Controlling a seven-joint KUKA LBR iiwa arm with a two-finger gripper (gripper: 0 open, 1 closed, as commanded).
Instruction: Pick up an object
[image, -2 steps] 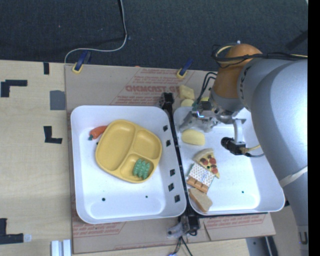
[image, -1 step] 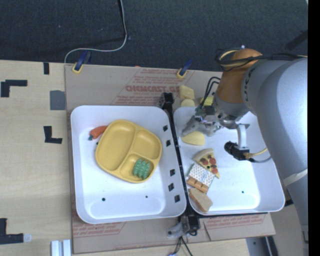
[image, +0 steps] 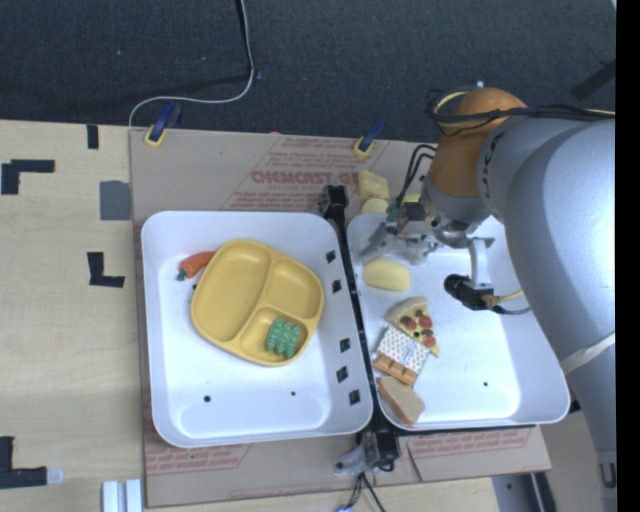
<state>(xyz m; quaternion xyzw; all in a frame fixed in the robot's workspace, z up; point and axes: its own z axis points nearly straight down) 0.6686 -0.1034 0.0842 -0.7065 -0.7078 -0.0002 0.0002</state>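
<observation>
My arm (image: 560, 230) fills the right side of the view, grey and broad, with the orange band (image: 465, 150) above the wrist; it reaches down over the far end of the right bin (image: 500, 385); the left bin (image: 240, 400) lies beside it, the two touching along their inner walls, both set on a brown cardboard sheet (image: 300, 170); in the left bin sits a yellow divided plate (image: 245, 290), with a green toy piece (image: 284, 338) in its near right compartment and an orange carrot-like piece (image: 196, 263) just beside its far left rim; my pincer (image: 405, 240) hangs low at the far left corner of the right bin; I cannot tell how far it stands apart, nor whether it has hold of anything; the pale yellow lump (image: 386, 274) lies just below it in the view, close but seemingly free on the bin floor; nearer the front lie a pizza slice (image: 414, 324), a waffle-patterned piece (image: 397, 355) touching it, and a tan bread piece (image: 402, 404) by the front left corner; another pale yellow piece (image: 373, 186) rests at the far rim, left of my wrist.
</observation>
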